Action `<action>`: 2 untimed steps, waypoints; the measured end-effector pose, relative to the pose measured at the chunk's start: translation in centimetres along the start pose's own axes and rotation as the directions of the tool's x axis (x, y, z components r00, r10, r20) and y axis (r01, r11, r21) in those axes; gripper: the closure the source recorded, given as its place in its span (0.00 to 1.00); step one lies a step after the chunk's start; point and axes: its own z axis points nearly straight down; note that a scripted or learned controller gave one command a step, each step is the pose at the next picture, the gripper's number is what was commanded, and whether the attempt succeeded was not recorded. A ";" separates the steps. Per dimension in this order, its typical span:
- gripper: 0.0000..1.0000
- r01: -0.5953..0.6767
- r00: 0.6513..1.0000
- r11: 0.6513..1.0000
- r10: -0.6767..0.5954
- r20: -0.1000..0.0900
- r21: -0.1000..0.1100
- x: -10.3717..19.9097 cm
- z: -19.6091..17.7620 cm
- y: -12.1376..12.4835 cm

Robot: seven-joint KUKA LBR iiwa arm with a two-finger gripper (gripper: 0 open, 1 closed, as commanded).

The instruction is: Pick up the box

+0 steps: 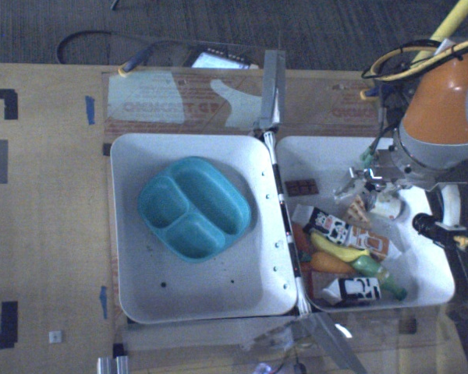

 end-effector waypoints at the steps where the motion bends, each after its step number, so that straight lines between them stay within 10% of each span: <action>1: 0.00 -0.068 0.998 0.998 0.068 -0.001 -0.008 -3.1 11.0 2.0; 2: 1.00 -0.071 0.998 0.997 0.071 -0.001 -0.009 -3.3 10.0 2.1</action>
